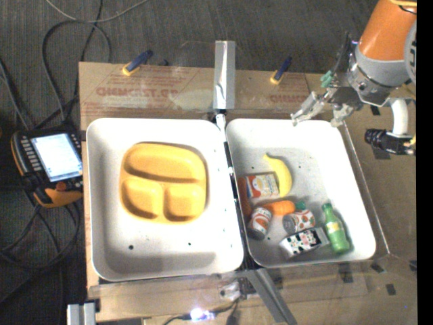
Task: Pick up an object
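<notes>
The right bin (352, 175) holds a yellow banana (281, 169), a red and white packet (259, 185), an orange carrot (280, 208), two small cans (260, 223) (299, 220), a black and white carton (302, 242) and a green bottle (335, 229). My gripper (316, 113) hangs over the bin's far right rim, well above and behind the objects. Its two fingers are spread apart, and nothing sits between them.
The left bin (101, 202) contains a yellow divided tray (164, 181). A metal divider post (224, 80) stands between the bins at the back. A hand-held pendant (51, 161) lies on the floor at left, with cables beyond it.
</notes>
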Available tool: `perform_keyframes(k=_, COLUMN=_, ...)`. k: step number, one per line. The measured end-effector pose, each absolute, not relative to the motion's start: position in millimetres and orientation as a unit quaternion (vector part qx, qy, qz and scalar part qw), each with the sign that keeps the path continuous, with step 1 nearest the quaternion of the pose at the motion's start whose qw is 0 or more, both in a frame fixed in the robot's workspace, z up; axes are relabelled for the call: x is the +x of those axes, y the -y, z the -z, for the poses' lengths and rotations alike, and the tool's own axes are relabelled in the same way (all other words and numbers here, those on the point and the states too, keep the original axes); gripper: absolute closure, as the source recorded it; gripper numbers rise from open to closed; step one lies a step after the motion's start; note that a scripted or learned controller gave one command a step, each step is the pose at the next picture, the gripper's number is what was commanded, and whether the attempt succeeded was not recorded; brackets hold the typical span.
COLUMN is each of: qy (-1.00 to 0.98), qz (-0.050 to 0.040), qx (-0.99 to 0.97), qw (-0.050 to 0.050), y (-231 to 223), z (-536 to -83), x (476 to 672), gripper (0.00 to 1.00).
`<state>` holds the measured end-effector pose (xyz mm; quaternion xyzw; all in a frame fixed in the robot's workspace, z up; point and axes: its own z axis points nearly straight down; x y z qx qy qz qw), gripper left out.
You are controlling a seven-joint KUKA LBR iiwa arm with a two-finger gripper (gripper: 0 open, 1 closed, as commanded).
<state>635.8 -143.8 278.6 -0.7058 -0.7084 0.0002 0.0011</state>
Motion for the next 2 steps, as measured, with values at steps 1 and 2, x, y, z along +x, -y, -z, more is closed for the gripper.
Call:
perform_keyframes(k=1, qy=0.693, qz=-0.0027, qx=-0.721, qw=0.001, y=152.9, z=-136.0, x=632.6, gripper=0.00)
perform_keyframes(k=2, qy=0.748, qz=0.0084, qx=-0.663, qw=-0.014, y=137.9, z=-98.2, x=589.9, gripper=0.00)
